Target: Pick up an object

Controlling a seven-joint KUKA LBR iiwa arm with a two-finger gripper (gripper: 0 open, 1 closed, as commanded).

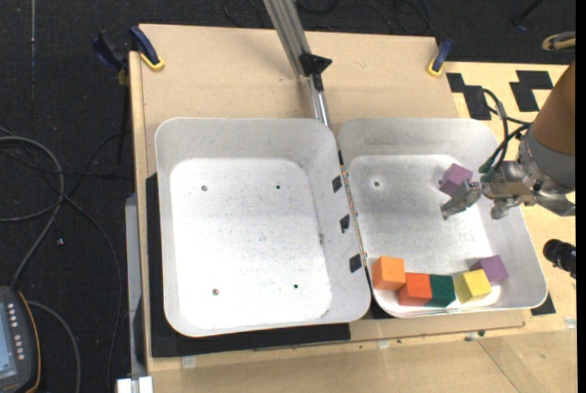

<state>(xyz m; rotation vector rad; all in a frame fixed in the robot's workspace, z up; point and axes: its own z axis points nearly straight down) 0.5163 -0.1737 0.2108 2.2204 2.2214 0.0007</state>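
A purple block (pixel 455 178) is seen clasped between the fingers of the gripper (pixel 461 196) above the right bin (pixel 403 144); the lift appears underway, and a steady rise is called for next

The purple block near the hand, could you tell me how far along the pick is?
Done: the hand has reached the purple block in the right bin. In hand: unclear, no visible grasp. Left: gripping and lifting; five blocks remain at the bin's near edge.
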